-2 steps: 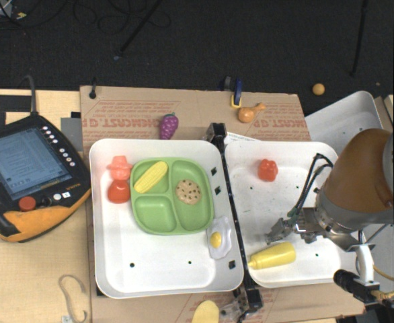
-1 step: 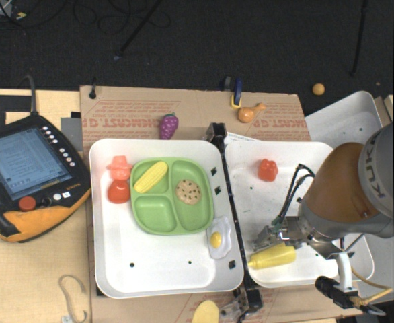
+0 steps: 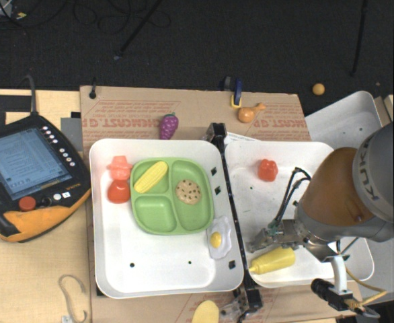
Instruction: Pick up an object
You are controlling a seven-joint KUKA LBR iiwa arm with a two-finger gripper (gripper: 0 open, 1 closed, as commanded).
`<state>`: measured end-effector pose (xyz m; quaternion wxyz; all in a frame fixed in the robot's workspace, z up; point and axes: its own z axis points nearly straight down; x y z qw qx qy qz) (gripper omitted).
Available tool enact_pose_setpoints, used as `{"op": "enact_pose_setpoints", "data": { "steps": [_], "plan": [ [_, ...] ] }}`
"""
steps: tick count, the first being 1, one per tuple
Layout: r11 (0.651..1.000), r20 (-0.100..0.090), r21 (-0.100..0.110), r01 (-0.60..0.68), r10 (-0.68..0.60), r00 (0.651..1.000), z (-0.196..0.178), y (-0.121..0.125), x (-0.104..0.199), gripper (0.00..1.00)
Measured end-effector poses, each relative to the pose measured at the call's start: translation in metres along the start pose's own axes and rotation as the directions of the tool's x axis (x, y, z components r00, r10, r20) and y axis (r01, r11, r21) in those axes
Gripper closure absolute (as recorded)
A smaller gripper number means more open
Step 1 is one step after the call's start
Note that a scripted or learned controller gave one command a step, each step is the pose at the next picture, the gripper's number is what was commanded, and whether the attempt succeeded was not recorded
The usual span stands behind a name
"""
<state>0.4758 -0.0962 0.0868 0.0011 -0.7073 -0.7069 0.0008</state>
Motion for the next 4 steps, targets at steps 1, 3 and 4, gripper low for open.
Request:
{"op": "enact_pose_setpoints", "data": {
  "steps": [1, 3, 4],
  "plan": [
    [1.0, 0.0, -0.001, -0.008, 0.008, 1.0, -0.011, 0.0, -0.002, 1.0],
    [1.0, 0.0, -0.004, 0.0, 0.0, 1.0, -0.112, -0.01, -0.007, 1.0],
    [1.0, 0.0, -0.003, 0.0, 0.0, 1.0, -0.142, -0.009, -0.008, 1.0]
  ]
}}
